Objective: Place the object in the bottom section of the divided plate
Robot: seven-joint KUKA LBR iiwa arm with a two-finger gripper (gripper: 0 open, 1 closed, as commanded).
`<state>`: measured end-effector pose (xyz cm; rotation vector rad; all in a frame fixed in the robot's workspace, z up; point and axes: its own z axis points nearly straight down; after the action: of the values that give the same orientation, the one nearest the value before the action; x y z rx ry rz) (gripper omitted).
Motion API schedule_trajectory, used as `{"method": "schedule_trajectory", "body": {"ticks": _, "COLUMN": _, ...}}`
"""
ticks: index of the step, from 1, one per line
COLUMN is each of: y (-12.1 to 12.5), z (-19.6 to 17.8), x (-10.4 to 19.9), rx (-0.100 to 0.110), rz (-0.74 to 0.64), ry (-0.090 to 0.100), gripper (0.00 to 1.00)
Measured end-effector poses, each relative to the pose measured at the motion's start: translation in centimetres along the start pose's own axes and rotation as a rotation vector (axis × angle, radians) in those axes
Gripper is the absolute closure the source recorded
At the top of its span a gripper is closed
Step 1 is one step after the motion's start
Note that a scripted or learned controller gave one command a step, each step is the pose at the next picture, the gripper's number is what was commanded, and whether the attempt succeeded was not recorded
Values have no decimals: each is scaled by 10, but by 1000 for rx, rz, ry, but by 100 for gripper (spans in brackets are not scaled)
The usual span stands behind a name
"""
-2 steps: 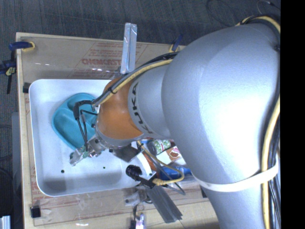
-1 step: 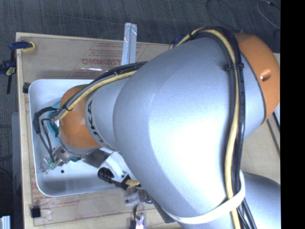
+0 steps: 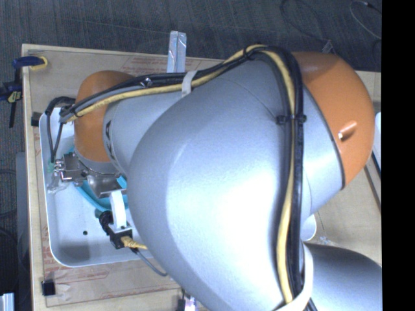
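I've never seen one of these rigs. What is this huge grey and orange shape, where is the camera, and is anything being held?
The big grey shape is a robot arm with orange bands, reaching in from the right. It fills most of the view because the single camera sits above the bench, looking down at a slant. Black and yellow cables run along it. Its hand is low over a shallow white bin on the left side of the wooden bench. The arm hides the fingers, so whether anything is held cannot be told. A blue part sits near the hand.

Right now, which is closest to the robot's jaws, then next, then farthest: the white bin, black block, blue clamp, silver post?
1. White bin, around them.
2. Black block, bench's lower-left corner.
3. Blue clamp, upper-left, and silver post, top edge: too close to call.
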<state>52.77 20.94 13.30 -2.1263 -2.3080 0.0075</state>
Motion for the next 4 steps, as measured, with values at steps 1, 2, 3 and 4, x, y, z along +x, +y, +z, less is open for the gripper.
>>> {"method": "schedule_trajectory", "body": {"ticks": 1, "y": -14, "z": 36, "x": -4, "rx": 3, "rz": 251, "ry": -3, "gripper": 0}}
{"method": "schedule_trajectory", "body": {"ticks": 2, "y": 12, "z": 42, "x": -20, "rx": 2, "rz": 642, "ry": 2, "gripper": 0}}
{"method": "schedule_trajectory", "body": {"ticks": 3, "y": 11, "z": 34, "x": -15, "rx": 9, "rz": 624, "ry": 2, "gripper": 100}}
{"method": "schedule_trajectory", "body": {"ticks": 4, "y": 10, "z": 34, "x": -15, "rx": 11, "rz": 626, "ry": 1, "gripper": 0}}
